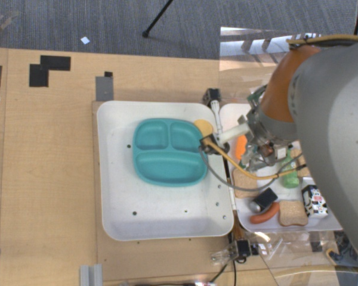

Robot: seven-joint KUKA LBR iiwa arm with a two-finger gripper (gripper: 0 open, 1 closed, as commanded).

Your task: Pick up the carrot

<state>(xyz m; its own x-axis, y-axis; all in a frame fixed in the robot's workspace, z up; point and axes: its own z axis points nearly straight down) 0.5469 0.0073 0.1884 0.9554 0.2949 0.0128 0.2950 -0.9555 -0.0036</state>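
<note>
Tool hung low over the right bin, close to that bin's left wall, and whether it was wide or narrow could not be told, since the wrist hid its tip. Above it the grey arm bulked across the counter's right side, its orange band turned toward the bins; it seemed set there to come down on the carrot.

Across the divide, the left bin carried a teal divided plate near its middle, with a small yellow piece at the plate's far right corner.

In the right bin lay a slice of bread near the front edge, a sausage just left of it, a green item behind, and a small black-and-white carton to the right.

Smallest, the carrot showed as a short orange stub, lying near the bin's left wall, just left of the tool and partly hidden, apparently not yet gripped.
</note>
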